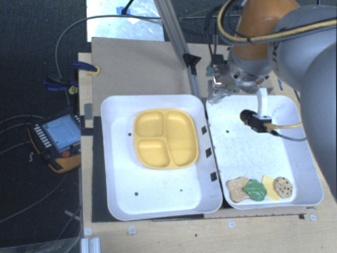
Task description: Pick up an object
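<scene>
Two shallow white bins are seen side by side on the bench. The left bin (113, 194) holds a yellow divided plate (165, 138), lying flat in its upper middle part. In the right bin (303, 157) four small food pieces are gathered along the near wall: a toast slice (237, 188), a green leafy piece (256, 190) partly overlapping it, a yellow cheese wedge (270, 186) and a chocolate-chip cookie (283, 186), all touching or just beside one another. The gripper (221, 91) is found over the far left corner of the right bin, well apart from those pieces; nothing is seen between its fingers, and whether it is open or closed cannot be told. A black fitting with a yellow cable (257, 121) hangs over the bin's middle, between gripper and food
</scene>
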